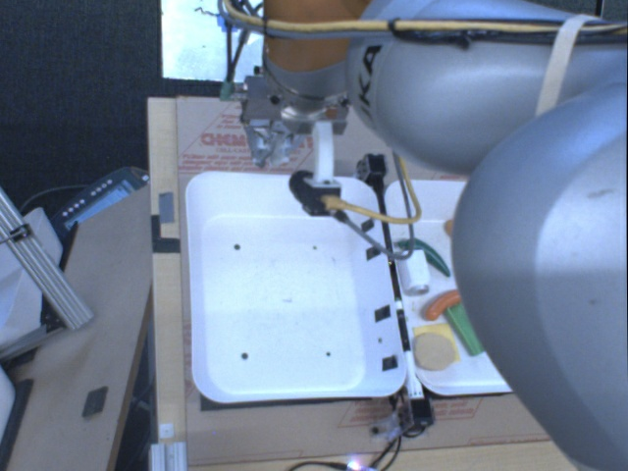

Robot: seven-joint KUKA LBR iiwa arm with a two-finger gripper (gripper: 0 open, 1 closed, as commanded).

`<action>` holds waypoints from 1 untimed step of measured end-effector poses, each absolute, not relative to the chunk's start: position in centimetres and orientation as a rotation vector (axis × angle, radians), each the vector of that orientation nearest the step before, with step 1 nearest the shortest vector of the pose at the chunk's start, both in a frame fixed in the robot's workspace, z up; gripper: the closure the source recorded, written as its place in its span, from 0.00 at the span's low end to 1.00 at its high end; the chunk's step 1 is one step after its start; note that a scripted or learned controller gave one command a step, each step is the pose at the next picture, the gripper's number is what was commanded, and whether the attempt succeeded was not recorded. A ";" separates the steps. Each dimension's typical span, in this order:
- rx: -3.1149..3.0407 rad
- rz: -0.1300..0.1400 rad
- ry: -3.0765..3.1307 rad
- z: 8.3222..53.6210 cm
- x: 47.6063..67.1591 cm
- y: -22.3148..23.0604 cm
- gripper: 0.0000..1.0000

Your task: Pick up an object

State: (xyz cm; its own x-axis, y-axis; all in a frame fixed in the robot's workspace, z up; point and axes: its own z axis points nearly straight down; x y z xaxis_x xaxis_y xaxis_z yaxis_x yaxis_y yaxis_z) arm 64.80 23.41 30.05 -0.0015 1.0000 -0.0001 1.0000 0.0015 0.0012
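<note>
The small orange carrot-shaped object [440, 305] lies in the shallow white bin on the right of the view [461, 389], close to the wall next to the neighbouring bin. We see it touching a long green strip-like object [463, 332] that runs from it toward the near edge. Just nearer to us sits a round tan disc [435, 349], beside the green strip. Just beyond the orange piece we find a small white cylinder [417, 279], with a curved dark green piece [433, 259] beside it. The big grey arm [510, 116] covers the rest of that bin from our view. The two-finger gripper [275, 150] hangs well apart from all these things. It is at the far rim of the other shallow white bin [285, 302], on the left of the view, above the brown cardboard sheet with red print [211, 143] that lies under both bins. The gripper looks small and blurred to us, so we cannot tell whether it is open or closed. The orange band [314, 18] of the arm shows right above it.
</note>
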 end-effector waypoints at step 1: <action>2.219 0.003 2.223 30.8 64.7 23.4 1.00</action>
State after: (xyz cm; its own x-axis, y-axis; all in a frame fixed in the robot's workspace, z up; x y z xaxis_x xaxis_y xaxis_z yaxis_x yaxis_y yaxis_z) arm 64.71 23.37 30.78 -0.0017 1.0000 0.0011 1.0000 0.0017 0.0020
